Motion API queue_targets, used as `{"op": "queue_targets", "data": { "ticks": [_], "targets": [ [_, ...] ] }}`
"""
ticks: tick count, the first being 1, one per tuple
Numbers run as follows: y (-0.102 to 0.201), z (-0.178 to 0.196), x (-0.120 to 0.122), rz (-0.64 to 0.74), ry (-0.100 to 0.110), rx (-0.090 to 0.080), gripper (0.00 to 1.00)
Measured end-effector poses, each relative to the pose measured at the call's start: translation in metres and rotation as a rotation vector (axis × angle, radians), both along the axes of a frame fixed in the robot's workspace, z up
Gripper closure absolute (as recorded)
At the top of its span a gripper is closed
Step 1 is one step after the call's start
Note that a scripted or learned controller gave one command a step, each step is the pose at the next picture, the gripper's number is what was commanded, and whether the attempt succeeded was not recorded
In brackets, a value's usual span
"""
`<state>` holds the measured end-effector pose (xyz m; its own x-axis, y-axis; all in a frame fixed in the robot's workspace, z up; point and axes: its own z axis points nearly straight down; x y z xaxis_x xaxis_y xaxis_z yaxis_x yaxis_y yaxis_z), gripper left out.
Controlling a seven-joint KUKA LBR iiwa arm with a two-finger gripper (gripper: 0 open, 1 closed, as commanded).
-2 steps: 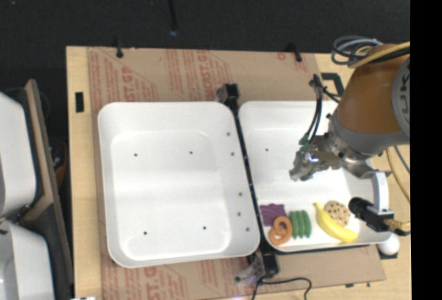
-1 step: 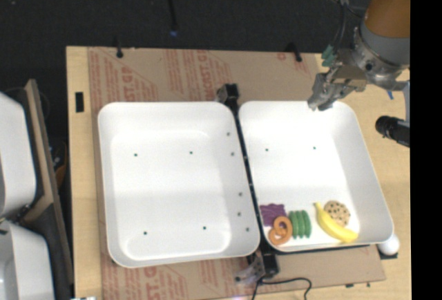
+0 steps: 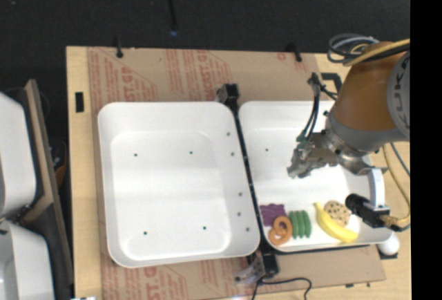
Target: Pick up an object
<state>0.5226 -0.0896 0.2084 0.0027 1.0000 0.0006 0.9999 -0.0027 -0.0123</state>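
The gripper [image 3: 302,166], its pincer state indiscernible at this slant, is poised above the right bin [image 3: 276,127]; a centred descent is advised onto the banana [image 3: 334,227] along the near wall.

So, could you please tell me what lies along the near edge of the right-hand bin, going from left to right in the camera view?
Purple toy → orange ring → green ridged toy → yellow banana. A speckled biscuit-like piece overlaps the banana, so I leave it unplaced.
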Motion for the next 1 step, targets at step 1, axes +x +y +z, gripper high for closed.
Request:
{"op": "queue_targets", "data": {
  "ticks": [1],
  "targets": [
    [0.0402,0.0466,0.0738,0.006,-0.016,0.0,1.0]
  ]
}}
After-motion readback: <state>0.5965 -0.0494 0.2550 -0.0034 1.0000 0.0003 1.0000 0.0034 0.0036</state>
